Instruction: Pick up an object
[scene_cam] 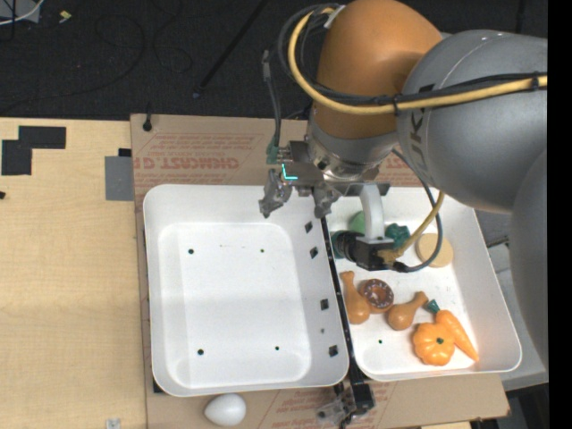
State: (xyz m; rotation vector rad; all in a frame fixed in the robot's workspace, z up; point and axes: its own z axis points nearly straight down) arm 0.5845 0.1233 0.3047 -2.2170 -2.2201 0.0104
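Note:
My gripper [295,207] hangs above the far edge of the left bin [170,239], close to the wall between the two bins. Its two dark fingers [270,202] stand apart with nothing between them, so it is open. The objects lie in the right bin [496,329]: a brown chocolate doughnut [376,292], two tan gourds [355,302] [407,312], an orange pepper [433,344], a carrot [459,332], a green item [396,233] partly hidden behind the wrist, and a pale disc [444,251].
A white egg [225,409] rests on the cardboard outside the left bin's near edge. The big grey and orange arm [429,88] covers the far right of the bench. The middle walls of the bins carry small black clips [324,305].

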